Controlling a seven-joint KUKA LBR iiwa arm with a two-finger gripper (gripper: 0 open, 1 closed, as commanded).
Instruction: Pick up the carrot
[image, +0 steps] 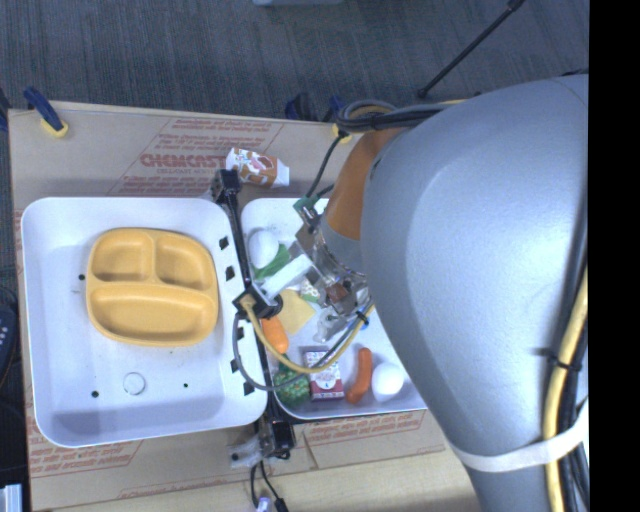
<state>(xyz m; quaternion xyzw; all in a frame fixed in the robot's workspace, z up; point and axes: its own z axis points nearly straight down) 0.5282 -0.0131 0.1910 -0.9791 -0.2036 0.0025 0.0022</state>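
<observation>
A divided plate lies in the left bin; the carrot in the right bin.

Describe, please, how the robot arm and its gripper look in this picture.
The arm is a large, smooth, rounded grey body with an orange band above the wrist. The gripper is a small metallic assembly of silver and dark parts. Thin black and yellow cables loop around it.
</observation>
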